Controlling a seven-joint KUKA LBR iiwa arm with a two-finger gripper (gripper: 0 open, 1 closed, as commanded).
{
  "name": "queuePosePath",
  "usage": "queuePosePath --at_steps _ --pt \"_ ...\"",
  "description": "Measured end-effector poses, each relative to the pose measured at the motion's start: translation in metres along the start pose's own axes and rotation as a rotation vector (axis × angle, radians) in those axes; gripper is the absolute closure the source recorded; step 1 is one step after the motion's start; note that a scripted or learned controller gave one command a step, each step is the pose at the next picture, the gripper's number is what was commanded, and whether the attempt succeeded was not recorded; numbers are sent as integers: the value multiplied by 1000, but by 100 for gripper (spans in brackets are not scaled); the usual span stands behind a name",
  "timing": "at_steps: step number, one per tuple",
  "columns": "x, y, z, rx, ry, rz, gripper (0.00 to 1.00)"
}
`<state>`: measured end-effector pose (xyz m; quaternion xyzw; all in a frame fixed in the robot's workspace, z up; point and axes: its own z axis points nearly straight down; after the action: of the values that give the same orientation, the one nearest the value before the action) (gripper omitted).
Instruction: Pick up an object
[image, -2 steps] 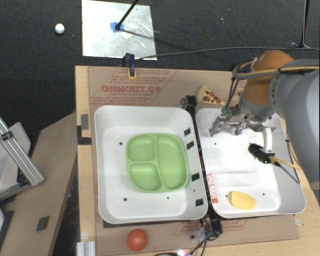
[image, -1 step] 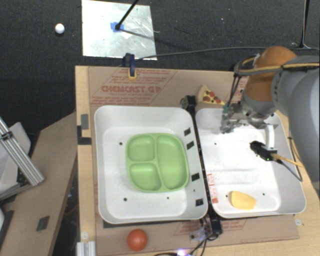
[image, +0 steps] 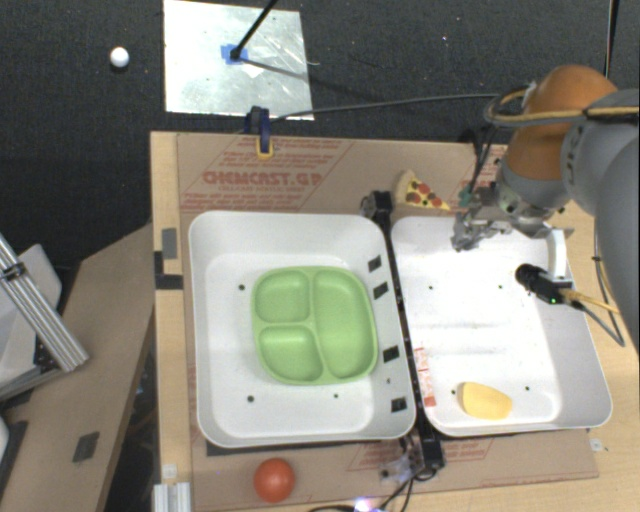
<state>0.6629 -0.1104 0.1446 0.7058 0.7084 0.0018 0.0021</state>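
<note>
A robot gripper (image: 468, 236) hovers over the right bin's (image: 590, 395) upper left corner; its finger state is unclear. A yellow object (image: 485, 400) lies lower down.

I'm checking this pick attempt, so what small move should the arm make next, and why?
Probably travel toward the camera-near corner of the right bin, stopping above the yellow object. The gripper sits at the bin's far edge with nothing seen between its fingers, and that yellow piece is the only loose item lying in this bin, well apart from the walls.
</note>
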Motion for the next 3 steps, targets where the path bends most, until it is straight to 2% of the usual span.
queuePosePath --at_steps 2,3 --pt "6 6 -91 -2 0 -3 100" --pt "58 -27 -92 6 1 -3 100"
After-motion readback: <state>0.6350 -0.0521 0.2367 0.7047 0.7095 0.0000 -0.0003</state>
